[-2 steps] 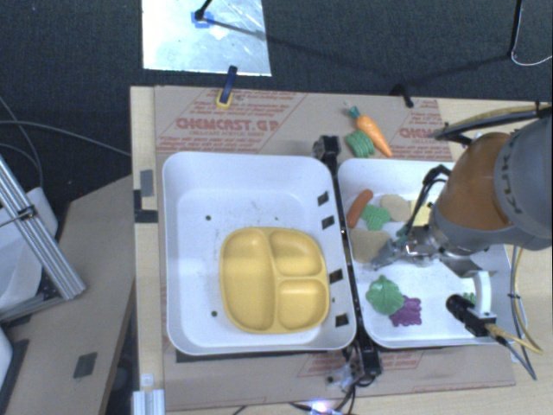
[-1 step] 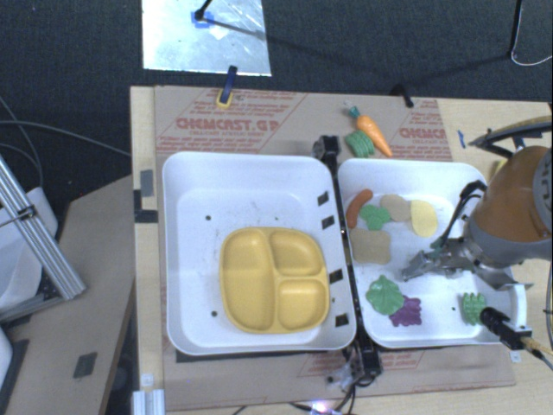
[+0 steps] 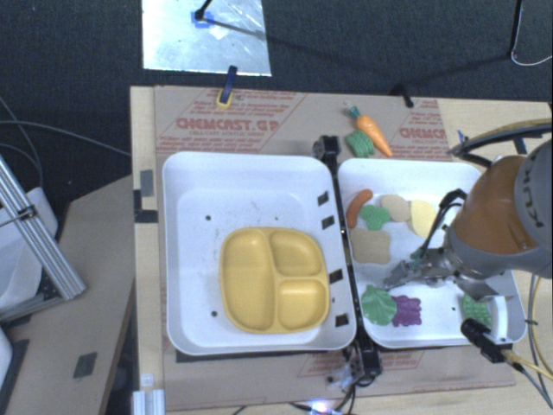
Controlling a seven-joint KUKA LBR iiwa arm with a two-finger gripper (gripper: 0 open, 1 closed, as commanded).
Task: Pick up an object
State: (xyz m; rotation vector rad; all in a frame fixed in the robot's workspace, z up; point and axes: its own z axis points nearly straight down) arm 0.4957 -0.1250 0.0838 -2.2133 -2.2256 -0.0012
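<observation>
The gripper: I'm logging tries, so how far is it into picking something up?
Done: the arm has reached into the right bin. In hand: nothing visibly; the gripper sits low beside the tan bread slice, above the purple grapes. Left: grasping and lifting an item; all the food lies on the bin floor.

Bench (image 3: 285,115) – two white bins (image 3: 251,175), toy carrot (image 3: 373,132)

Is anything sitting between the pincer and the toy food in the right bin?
Nothing visible blocks it. The pincer hangs inside the right bin, just below the tan bread slice and above the green leaf and purple grapes, with only bare bin floor around its tip.
</observation>
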